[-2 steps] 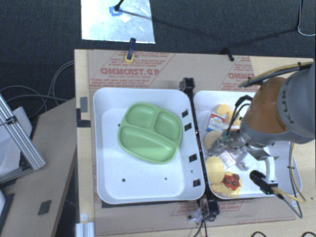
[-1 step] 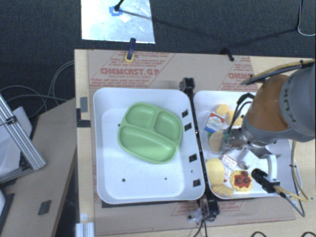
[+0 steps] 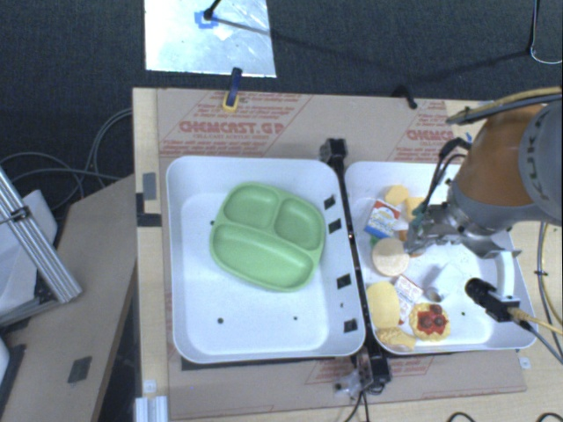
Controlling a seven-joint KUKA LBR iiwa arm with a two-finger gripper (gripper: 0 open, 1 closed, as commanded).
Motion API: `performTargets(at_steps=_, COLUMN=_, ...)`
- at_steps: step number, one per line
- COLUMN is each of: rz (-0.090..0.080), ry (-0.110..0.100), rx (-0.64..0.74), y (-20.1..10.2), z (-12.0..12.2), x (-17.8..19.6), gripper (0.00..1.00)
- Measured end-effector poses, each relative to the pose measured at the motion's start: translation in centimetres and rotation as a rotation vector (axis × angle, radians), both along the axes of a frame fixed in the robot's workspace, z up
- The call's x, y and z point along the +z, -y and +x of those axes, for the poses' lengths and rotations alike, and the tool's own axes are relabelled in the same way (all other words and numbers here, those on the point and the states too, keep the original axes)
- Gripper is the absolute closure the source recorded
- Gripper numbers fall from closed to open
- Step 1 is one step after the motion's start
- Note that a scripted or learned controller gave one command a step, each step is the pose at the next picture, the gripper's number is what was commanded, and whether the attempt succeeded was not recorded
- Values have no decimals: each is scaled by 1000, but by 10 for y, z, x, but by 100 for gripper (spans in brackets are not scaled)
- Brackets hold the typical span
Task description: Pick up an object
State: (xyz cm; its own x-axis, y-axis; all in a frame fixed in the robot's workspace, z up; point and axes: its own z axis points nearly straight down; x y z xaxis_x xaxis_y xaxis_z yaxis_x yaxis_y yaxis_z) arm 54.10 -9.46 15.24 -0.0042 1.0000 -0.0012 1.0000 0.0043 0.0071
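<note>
My arm [image 3: 506,170] comes in from the right, its orange band above the wrist, bent down over the right bin [image 3: 493,332]. My gripper [image 3: 417,236] hangs low in that bin's middle, pointing left toward the toy food; I cannot tell how far open it is or whether it has hold of anything.

Just left of it lie a small blue and white carton [image 3: 383,221] and a round tan biscuit [image 3: 390,258]. Nearer the front are a yellow block [image 3: 383,303] and a red-topped tart [image 3: 429,321].

The left bin [image 3: 189,323] carries a green divided plate [image 3: 267,235]. Both bins sit side by side on the desk [image 3: 290,121].
</note>
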Motion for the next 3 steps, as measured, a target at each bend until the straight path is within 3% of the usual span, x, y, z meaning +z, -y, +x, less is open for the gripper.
performTargets(at_steps=1, rz=1, ry=0, rx=1, y=-10, z=-2, x=54, gripper=100)
performTargets(at_steps=2, rz=1, ry=-3, rx=0, y=-10, z=-1, x=73, gripper=100)
performTargets(at_steps=3, rz=3, ry=-6, rx=4, y=-57, z=-22, x=81, gripper=100)
